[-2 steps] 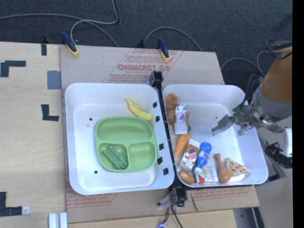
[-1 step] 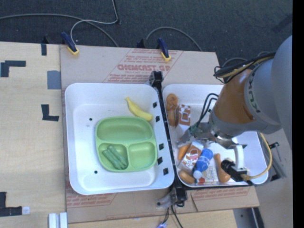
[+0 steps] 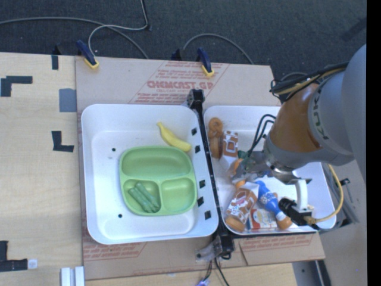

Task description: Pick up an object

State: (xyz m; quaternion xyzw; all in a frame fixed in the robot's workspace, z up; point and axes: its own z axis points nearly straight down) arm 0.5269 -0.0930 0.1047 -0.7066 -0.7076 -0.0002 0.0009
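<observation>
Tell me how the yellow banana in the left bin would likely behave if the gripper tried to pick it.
The banana looks small, smooth and curved, probably a light plastic toy, so the fingers may slip off its rounded sides. It lies flat beside the green tray, apparently touching its rim, so a push could rock or spin it rather than roll it away.

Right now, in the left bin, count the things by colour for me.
Green: 2, the divided tray and the bean pods in its compartment
Yellow: 1, the banana
Total: 3

Bench (image 3: 36,177), cardboard sheet (image 3: 178,82), two white bins (image 3: 95,159)
</observation>
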